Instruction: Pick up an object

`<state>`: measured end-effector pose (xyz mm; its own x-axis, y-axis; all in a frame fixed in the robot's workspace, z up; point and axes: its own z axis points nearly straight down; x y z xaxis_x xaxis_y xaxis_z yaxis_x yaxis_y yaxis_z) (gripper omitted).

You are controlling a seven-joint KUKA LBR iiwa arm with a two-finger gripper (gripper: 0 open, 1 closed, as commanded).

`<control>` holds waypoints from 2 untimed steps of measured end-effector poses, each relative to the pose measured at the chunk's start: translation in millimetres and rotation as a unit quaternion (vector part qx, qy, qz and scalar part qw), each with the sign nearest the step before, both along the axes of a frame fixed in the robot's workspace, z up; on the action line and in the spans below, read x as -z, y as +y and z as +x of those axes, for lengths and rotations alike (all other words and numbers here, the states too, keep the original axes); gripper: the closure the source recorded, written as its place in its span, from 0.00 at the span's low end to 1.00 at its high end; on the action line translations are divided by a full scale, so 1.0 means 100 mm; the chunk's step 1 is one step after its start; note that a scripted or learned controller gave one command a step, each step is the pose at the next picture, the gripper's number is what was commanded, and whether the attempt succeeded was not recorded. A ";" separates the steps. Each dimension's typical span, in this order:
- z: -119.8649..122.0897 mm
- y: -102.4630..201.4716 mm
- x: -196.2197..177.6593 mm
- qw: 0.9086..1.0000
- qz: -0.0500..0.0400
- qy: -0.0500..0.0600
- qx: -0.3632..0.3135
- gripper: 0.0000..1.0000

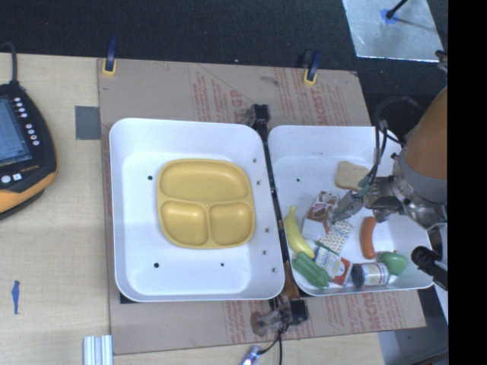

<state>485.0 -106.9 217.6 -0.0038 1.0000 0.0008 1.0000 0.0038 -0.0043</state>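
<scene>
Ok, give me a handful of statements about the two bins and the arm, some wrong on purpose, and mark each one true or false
1. The yellow divided tray lies in the left bin. True.
2. The banana lies in the left bin beside the tray. False: it lies in the right bin, near that bin's left wall.
3. The gripper is over the right bin. True.
4. The yellow tray has a sausage in one compartment. False: the red sausage lies in the right bin.
5. A black and orange handheld controller sits on the bench at the view's left. True.
</scene>
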 end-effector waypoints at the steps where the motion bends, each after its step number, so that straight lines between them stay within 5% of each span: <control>1: 0.15 -0.58 1.21 1.000 -0.002 -0.007 -0.001 0.00; 2: 0.16 -0.58 1.10 1.000 -0.002 -0.007 -0.003 1.00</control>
